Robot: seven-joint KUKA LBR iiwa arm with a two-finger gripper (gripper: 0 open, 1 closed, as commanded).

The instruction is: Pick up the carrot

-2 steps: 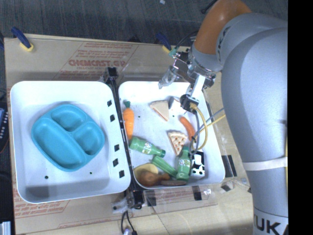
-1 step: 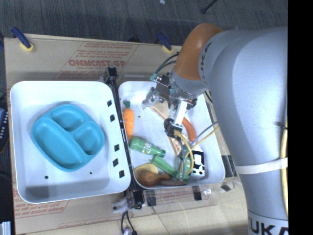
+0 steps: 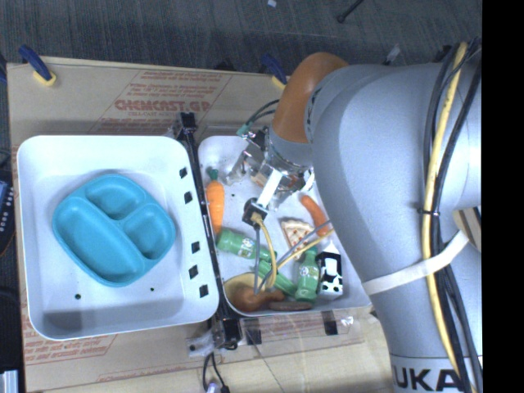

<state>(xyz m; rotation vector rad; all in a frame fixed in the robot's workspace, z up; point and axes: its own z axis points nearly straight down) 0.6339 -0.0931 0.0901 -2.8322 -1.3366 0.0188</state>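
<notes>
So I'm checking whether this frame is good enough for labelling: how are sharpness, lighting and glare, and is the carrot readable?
Camera view: lighting is even and soft, with mild shadow along the inner walls of the left bin; no strong glare on the blue tray; the carrot is sharp enough to read, lying by the right bin's left wall; the arm looms large and covers much of the right bin.

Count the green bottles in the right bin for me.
2. One green bottle lies mid-bin just below the carrot; the other lies near the front beside the toy cow. The arm may hide more.
</notes>
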